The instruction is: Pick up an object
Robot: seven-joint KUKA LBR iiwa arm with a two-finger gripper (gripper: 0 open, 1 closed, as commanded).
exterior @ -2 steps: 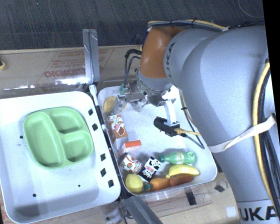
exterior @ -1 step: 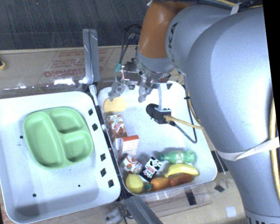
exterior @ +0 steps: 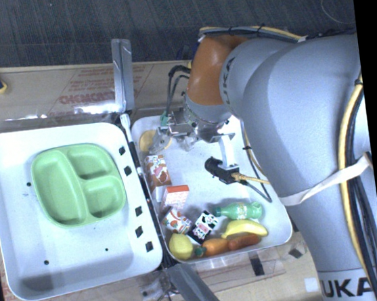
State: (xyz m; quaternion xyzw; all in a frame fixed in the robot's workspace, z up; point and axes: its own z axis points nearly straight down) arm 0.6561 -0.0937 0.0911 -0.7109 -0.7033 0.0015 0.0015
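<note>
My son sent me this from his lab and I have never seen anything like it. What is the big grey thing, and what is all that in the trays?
The big grey thing is a robot arm, seen by one camera above the bench. Its tool reaches into the right bin's far end; whether it holds anything is unclear. That bin holds toy food: a banana, a green bottle, a lemon, a carrot and small cartons. The left bin holds a green divided tray.

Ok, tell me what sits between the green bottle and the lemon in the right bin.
In the camera view, a black-and-white carton lies between the green bottle and the lemon, beside a banana.
</note>
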